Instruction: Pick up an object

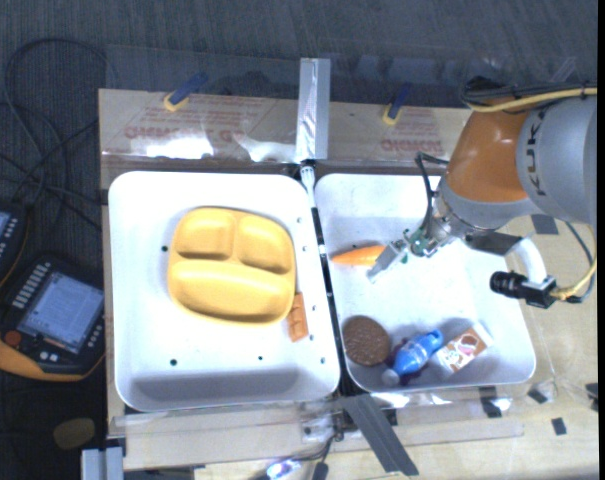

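Pincer low in right bin, beside carrot

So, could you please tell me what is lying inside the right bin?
The right bin holds an orange carrot-like piece near the end effector, a brown round cookie-like disc, a blue bottle and a small carton. The arm covers the bin's far right corner.

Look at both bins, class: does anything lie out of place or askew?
Yes. A small orange piece is wedged up against the left bin's right wall, beside the yellow tray, tilted on edge instead of lying flat. In the right bin, the blue bottle lies on its side.
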{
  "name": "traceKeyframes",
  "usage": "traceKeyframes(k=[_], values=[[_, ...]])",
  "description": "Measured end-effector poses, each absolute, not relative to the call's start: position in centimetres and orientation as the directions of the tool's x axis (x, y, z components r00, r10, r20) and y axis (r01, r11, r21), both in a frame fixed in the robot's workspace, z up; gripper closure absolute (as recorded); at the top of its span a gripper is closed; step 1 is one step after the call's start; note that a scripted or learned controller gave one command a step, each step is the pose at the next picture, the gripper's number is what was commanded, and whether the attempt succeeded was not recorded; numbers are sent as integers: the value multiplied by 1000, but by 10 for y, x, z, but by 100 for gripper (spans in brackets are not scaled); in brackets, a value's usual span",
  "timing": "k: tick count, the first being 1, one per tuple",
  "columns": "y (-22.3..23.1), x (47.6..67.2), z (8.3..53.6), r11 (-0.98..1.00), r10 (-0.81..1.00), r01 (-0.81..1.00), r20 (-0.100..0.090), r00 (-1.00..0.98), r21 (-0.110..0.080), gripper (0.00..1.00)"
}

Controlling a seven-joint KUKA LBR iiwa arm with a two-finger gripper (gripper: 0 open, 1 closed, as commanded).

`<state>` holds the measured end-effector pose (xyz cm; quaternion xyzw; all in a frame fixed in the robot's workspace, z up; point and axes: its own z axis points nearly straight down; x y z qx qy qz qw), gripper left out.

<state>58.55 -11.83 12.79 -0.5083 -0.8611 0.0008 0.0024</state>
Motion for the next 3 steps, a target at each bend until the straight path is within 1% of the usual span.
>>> traceKeyframes(k=[1,2,3], values=[[-124,612,88,173,985,985,-1,-173,5,0],[-124,614,96,174,985,985,0,-174,7,100],[-51,668,182,189,982,982,-1,-189,-5,100]])
